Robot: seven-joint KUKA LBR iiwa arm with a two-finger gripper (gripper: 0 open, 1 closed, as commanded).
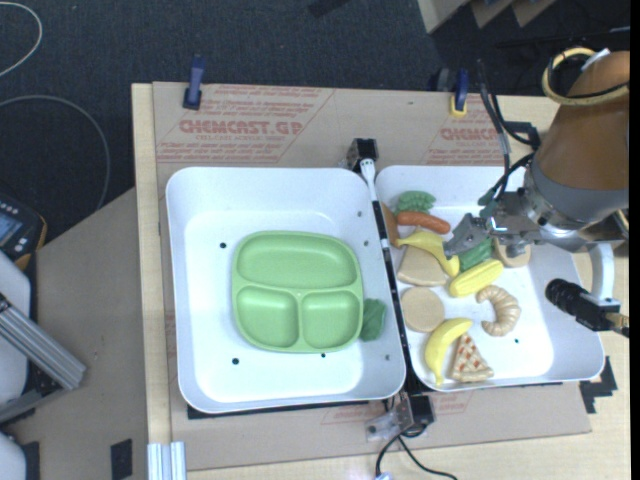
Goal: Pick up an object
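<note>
The right bin (563, 353) holds several toy foods. Among them are a carrot with a green top (419, 223), a bread slice (420, 265), a yellow corn piece (476, 277), a croissant (500, 311), a round cookie (422, 309), a banana (441, 341) and a pizza slice (468, 361). My gripper (472, 236) hangs low over the upper middle of this bin, just above the yellow corn piece and right of the carrot. I see nothing clearly held in it.
The left bin (200, 268) bears a green compartment plate (297, 290), with a small green leaf piece (373, 318) at its right edge. A black divider (385, 258) separates the bins. A black fitting (578, 303) juts over the right bin's right side.
</note>
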